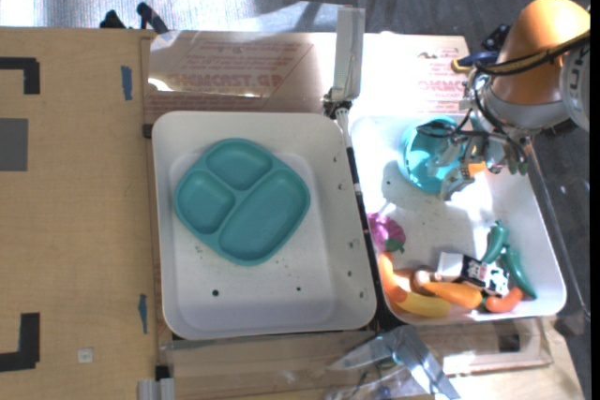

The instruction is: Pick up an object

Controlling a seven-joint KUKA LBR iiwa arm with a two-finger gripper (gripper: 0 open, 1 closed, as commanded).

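My gripper (466, 162) hangs low over the upper part of the right bin (539, 229), below the orange wrist band. A teal cup (427, 155) lies right beside it on its left, touching or nearly touching. Along the bin's near edge lies a heap of toys: an orange carrot-like piece (450, 293), a yellow banana (422, 305), a black-and-white cow figure (489, 276), a green pepper (511, 262) and a purple item (384, 229). A small orange piece (479, 170) peeks out by the gripper.
In the left bin (187, 295) rests a teal divided plate (244, 200). A cardboard sheet (70, 201) covers the bench at left. A clear upright panel (349, 61) stands behind the gap between the bins.
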